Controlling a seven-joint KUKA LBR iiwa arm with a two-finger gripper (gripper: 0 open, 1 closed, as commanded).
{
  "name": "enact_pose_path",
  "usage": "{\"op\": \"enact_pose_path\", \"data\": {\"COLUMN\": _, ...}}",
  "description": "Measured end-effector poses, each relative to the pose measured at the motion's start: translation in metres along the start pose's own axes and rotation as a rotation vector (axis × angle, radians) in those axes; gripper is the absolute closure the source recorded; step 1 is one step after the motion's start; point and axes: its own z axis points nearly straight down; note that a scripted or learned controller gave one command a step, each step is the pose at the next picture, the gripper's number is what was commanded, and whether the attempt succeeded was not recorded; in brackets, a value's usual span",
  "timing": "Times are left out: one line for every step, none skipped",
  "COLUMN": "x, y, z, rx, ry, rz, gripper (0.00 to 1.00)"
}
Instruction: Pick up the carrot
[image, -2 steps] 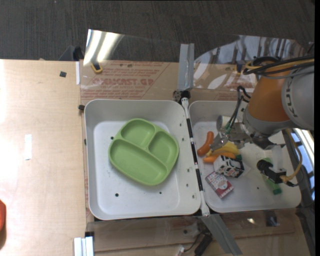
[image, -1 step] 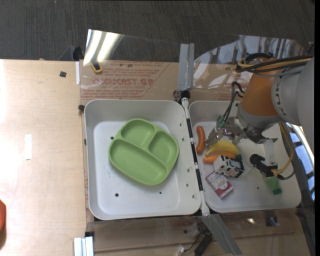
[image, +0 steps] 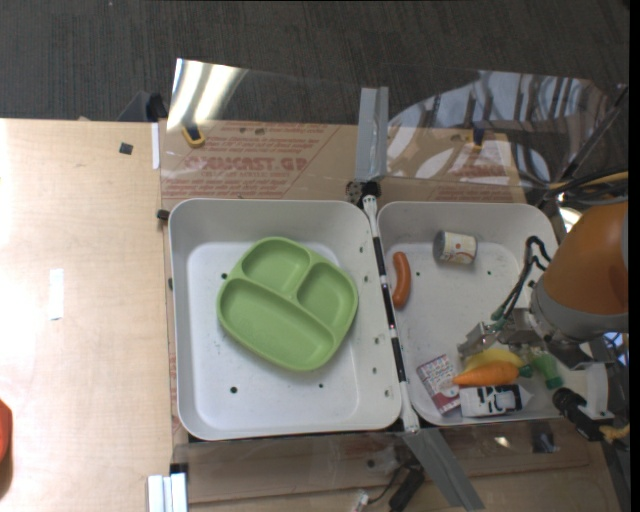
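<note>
The carrot (image: 489, 373) lay on its side in the right bin (image: 420, 235), near that bin's front right corner, its orange body pointing left and its green top toward the right wall; it rested just above a black-and-white box (image: 490, 400) and beside a small pink-and-white packet (image: 437, 374), with a yellow item (image: 497, 355) touching it from behind. The gripper (image: 500, 335) hung low over this cluster, just behind the carrot, the arm's orange band (image: 598, 260) looming at the right; whether its fingers were spread or closed I could not tell, since the metal parts blurred into the clutter beneath them.

Judging from this, the pick was not yet done; the carrot seemed to sit on the bin floor and nothing showed it between the fingers; the approach looked largely made, while the grasp and the lift remained.

Elsewhere in that bin a sausage (image: 401, 278) lay by the left wall and a small cup (image: 456, 247) lay tipped toward the back; the left bin (image: 190, 320) held a green divided plate (image: 288, 302).
</note>
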Motion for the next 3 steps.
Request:
{"op": "enact_pose_path", "data": {"x": -0.0035, "y": -0.0062, "z": -0.0005, "rx": -0.002, "ry": 0.001, "rz": -0.451, "gripper": 0.0}}
{"op": "enact_pose_path", "data": {"x": -0.0036, "y": -0.0053, "z": -0.0095, "rx": -0.004, "ry": 0.0, "rz": -0.447, "gripper": 1.0}}
{"op": "enact_pose_path", "data": {"x": -0.0036, "y": -0.0053, "z": -0.0095, "rx": -0.004, "ry": 0.0, "rz": -0.448, "gripper": 0.0}}
